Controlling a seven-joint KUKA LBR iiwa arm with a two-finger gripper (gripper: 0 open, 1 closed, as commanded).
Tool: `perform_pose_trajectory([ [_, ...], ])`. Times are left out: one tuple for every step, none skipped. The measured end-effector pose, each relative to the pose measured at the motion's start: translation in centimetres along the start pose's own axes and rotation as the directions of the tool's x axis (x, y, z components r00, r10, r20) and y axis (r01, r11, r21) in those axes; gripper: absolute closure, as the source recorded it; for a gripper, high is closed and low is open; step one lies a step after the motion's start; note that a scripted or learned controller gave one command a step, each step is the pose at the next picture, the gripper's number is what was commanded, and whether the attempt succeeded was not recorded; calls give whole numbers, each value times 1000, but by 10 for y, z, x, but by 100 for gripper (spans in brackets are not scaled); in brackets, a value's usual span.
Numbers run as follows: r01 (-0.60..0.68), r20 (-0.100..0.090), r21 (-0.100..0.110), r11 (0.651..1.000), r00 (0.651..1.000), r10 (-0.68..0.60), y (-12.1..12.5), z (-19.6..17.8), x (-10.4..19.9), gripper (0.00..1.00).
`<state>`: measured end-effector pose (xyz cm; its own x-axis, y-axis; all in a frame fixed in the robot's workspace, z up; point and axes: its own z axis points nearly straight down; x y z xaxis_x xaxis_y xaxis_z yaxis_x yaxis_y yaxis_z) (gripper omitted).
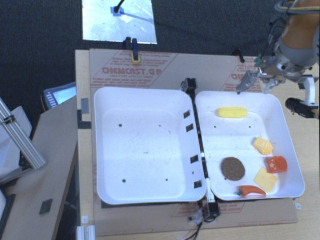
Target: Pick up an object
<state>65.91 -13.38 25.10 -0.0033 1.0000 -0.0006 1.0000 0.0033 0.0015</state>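
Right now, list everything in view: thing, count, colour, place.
Bins: 2, white, side by side on the bench.
Corn cob: 1, yellow, right bin, far end.
Corn piece: 1, yellow, right bin, right side.
Brown disc: 1, right bin, near middle.
Red piece: 1, right bin, right side.
Cheese wedge: 1, pale yellow, near right.
Orange-red piece: 1, near edge.
Clamp: 1, yellow and black, board's far edge.
Arm: 1, grey and orange, jaws above right bin's far rim.

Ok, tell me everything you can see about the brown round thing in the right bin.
The brown disc is a flat, round piece, dark brown with a slightly speckled, matte surface, like a toy burger patty. It lies flat on the floor of the right bin, toward the near left part, close to the divider between the bins. Nothing touches it; the orange-red piece and yellow wedge lie nearby.
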Motion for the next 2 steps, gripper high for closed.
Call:
perform_pose_trajectory([
  [-9, 0, 8, 1000, 1000, 9, -125, 11, -31, 0],
  [2, 0, 4, 1000, 1000, -2, -70, 102, -41, 0],
])
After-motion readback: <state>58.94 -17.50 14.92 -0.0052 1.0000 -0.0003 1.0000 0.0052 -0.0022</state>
